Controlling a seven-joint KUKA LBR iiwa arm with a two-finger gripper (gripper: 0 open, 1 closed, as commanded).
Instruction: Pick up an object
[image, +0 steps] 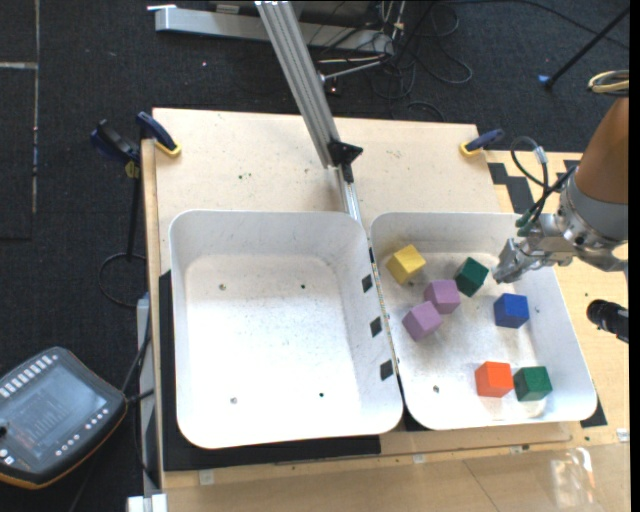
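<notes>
The arm (600, 170) comes in from the right edge of the camera view, its orange band high at the right and the grey wrist below it sloping down and to the left over the right bin (560, 400). Black cables loop off the wrist toward the worktop's far right corner. The gripper (508, 265) sits at the end of that slope, low over the bin's upper right part, pointing down and left. How the jaws stand cannot be told: they are small and grey against the white bin, and nothing is seen between them.

Just to the left of the gripper lies a dark green cube (471, 274), near it, though contact cannot be judged. Below the gripper, a little apart, sits a blue cube (511, 309). Left of the dark green cube are two purple cubes, the upper purple cube (443, 296) touching or nearly touching the lower purple cube (422, 320). A yellow cube (406, 264) rests further up and left, near the bin's inner wall. At the near right corner an orange cube (493, 379) and a second green cube (533, 382) stand side by side.

The left bin (190, 300) adjoins the right one on the pale worktop (250, 160). A slanting metal pole (300, 80) meets the worktop at the far end of the seam between the bins. A handheld control pendant (50, 415) lies on the floor at lower left.
</notes>
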